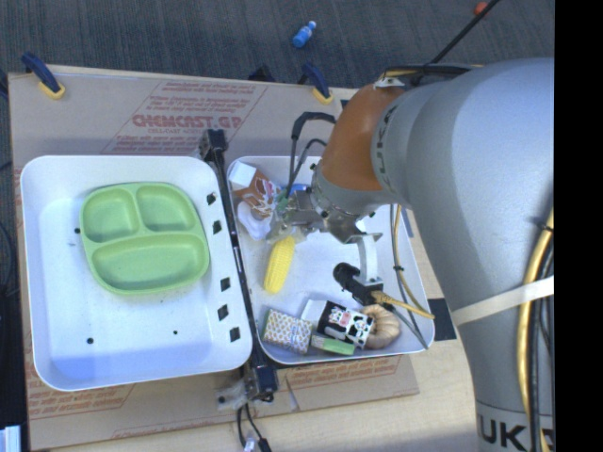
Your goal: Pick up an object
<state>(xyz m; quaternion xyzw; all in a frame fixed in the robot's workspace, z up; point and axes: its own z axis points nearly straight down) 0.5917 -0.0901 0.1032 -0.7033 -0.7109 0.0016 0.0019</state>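
The grey arm's two-finger gripper (pixel 294 217) is hanging low in the right-hand shallow white bin (pixel 415 339), just above a yellow plastic corn cob (pixel 279 265); I cannot tell how it is set. A crumpled snack wrapper (pixel 254 196) is lying beside it, small printed boxes (pixel 287 330) nearer the front. A green sectioned plastic plate (pixel 144 238) is sitting in the left bin (pixel 57 347).

A yellow corn cob (pixel 279 265) lay tilted at mid-frame in the right bin (pixel 412 339). Toward the lower right sat a patterned box (pixel 287 330), a black-and-white carton (pixel 345 324) and a tan toy (pixel 384 326).
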